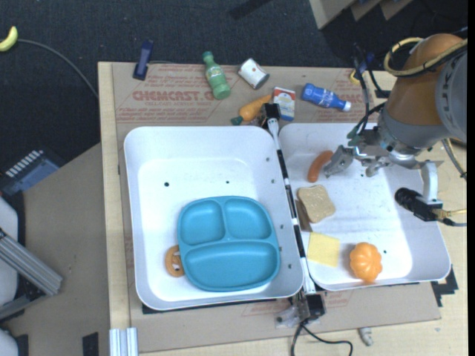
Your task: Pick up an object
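In the right bin (pixel 415 273) lie an orange-red sausage (pixel 320 165), a slice of brown bread (pixel 316 203), a yellow cheese slice (pixel 323 249) and an orange pumpkin-like toy (pixel 365 261). My gripper (pixel 352 166) hangs low over the far part of this bin, just right of the sausage. It is open, its fingers spread apart with nothing between them. The near finger tip (pixel 331 167) is close to the sausage but apart from it.
The left bin (pixel 148 162) holds a blue divided plate (pixel 226 242) and a small pretzel (pixel 174 261) at its left edge. Behind the bins lie a green bottle (pixel 217 76), a white can (pixel 253 73), a blue bottle (pixel 325 97), a small carton (pixel 283 102) and a carrot (pixel 252 110).
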You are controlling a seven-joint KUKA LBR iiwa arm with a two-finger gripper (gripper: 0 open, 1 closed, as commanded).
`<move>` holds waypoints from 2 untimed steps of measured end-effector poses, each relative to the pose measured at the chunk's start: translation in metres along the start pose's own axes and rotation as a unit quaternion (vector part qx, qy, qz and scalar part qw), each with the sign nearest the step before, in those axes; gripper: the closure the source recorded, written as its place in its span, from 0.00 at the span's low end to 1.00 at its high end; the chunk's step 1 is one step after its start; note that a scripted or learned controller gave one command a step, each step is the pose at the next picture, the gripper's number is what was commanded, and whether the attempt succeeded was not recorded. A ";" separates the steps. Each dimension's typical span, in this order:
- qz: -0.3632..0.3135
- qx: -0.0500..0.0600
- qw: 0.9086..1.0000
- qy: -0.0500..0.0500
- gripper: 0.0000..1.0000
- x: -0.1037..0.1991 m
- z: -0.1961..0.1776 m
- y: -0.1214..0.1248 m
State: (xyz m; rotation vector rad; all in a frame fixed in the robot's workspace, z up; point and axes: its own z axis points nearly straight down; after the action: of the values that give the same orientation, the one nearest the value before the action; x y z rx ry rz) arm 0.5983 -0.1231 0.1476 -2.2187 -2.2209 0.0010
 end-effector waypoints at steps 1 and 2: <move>0.000 0.000 1.000 0.000 0.00 0.028 0.064 0.018; 0.001 0.000 1.000 0.000 0.00 0.030 0.063 0.003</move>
State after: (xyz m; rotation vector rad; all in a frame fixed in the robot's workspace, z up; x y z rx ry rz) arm 0.6015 -0.0928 0.0846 -2.2210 -2.2191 0.0015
